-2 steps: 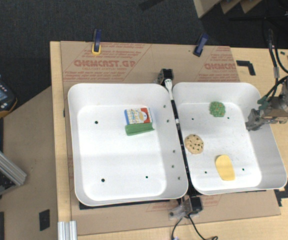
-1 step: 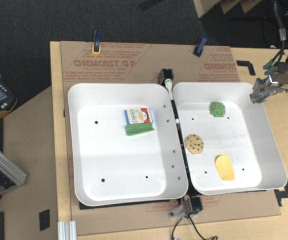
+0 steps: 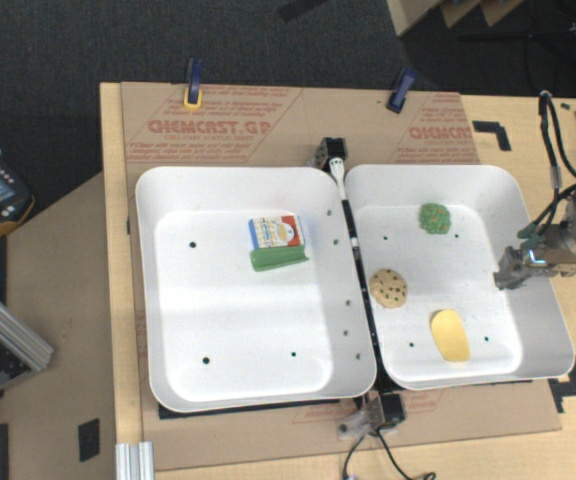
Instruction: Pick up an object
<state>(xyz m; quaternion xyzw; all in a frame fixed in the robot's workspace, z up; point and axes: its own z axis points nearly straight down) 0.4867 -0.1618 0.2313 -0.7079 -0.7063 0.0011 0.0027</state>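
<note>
Cardboard covers the desk (image 3: 218,118) under two white bins. At the right bin's (image 3: 468,183) right rim hangs the claw (image 3: 516,268), its opening impossible to judge, nothing seen in it. Inside that bin lie a green broccoli floret (image 3: 434,218), a chocolate-chip cookie (image 3: 389,288) and a yellow piece (image 3: 450,335).

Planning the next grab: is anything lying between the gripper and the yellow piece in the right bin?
Nothing visible. The gripper sits at the right bin's right side, and bare white floor separates it from the yellow piece. The cookie lies farther left, out of the way.
</note>
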